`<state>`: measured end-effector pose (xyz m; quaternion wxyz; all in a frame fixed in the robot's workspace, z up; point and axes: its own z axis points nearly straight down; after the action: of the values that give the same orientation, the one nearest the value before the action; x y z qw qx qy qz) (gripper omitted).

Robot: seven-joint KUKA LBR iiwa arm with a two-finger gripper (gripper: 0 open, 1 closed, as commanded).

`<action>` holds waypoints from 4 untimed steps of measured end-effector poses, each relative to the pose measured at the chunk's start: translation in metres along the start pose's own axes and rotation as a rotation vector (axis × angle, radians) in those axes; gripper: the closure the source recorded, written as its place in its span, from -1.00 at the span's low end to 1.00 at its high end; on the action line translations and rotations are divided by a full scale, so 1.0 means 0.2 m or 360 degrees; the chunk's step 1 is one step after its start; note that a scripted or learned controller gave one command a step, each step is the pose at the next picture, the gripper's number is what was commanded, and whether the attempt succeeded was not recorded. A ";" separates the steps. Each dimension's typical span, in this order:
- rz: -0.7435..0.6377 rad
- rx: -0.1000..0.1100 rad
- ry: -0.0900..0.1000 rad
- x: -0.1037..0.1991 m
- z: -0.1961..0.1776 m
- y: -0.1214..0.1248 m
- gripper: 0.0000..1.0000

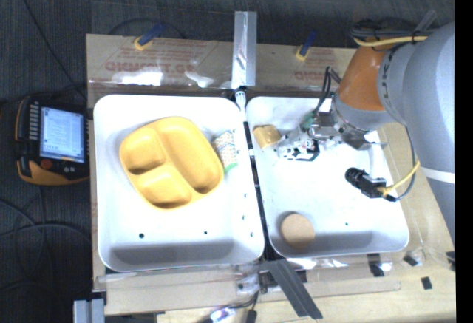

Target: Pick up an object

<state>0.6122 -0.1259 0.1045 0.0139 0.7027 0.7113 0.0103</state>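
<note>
Label on roll (225,144), seemingly unreadable

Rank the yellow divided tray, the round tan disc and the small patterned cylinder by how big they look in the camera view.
1. Yellow divided tray, left bin: by far the largest.
2. Round tan disc, right bin, near front.
3. Small patterned cylinder, beside the tray: looks slightly smaller than the disc, but close enough that I'm unsure.
</note>
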 end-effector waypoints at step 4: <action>-0.1042 0.0049 0.0020 -0.47 -0.60 0.05 1.00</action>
<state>0.6194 -0.2200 0.2251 0.0015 0.4367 0.8996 -0.0010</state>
